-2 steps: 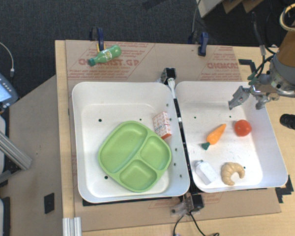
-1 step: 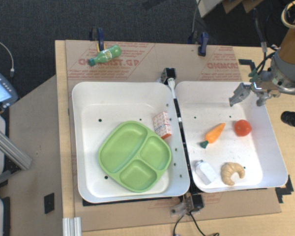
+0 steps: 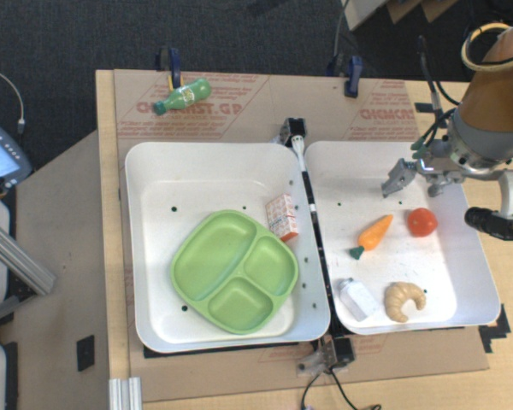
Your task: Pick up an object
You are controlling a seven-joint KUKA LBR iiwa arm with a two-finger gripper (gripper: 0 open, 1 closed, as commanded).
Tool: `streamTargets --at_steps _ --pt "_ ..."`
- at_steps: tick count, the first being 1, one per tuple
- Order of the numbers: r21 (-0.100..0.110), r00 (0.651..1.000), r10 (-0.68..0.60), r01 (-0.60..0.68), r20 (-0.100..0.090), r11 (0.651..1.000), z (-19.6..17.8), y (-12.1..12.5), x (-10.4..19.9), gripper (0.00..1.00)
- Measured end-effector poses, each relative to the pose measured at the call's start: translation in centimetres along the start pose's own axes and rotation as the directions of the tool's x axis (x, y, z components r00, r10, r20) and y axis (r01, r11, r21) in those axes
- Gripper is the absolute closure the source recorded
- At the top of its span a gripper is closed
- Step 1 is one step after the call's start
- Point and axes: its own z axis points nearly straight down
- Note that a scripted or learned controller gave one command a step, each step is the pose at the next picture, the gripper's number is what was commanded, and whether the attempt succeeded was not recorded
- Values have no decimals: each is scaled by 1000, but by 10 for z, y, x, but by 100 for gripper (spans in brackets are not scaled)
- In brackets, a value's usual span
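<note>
Over the right white bin, the grey two-finger gripper hangs with jaws apart; descending there risks missing the round red tomato at five o'clock.

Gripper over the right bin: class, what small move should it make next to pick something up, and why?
Probably shift slightly toward the tomato and descend. The gripper hangs open and empty above the right bin, and the tomato lies nearest, clear of the carrot and croissant.
</note>
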Motion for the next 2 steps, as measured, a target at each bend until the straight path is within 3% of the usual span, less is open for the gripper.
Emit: streamTargets --at_steps 1,2 --pt "1 1000 1 -1 0 1000 63 3 -1 0" --pt "0 1000 1 -1 0 1000 94 3 0 0"
